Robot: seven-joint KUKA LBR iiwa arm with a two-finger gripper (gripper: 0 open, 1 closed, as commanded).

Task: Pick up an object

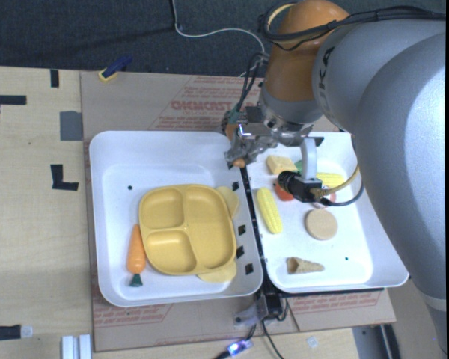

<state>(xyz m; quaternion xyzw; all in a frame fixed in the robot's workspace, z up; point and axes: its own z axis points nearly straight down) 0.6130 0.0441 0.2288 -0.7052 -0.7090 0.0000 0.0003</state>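
My gripper (242, 146) hangs over the far end of the divider between the two bins, under the orange wrist band. A small brownish bit shows at its tip; what it is, is unclear. In the right bin (374, 264) lie a yellow corn cob (268, 209), a round tan cookie (321, 224), a tan wedge (304, 265), a pale yellow block (280, 164), a small red piece (283, 193) and a yellow piece (331, 179). The left bin (112, 167) holds a yellow divided plate (187, 228) and an orange carrot (135, 254).
Pale yellow flat pieces (218, 274) stick out from under the plate's near and right edges. The grey arm covers the right bin's far right corner. The bins rest on cardboard (157, 99), and a blue-and-yellow clip (114, 67) lies beyond it.
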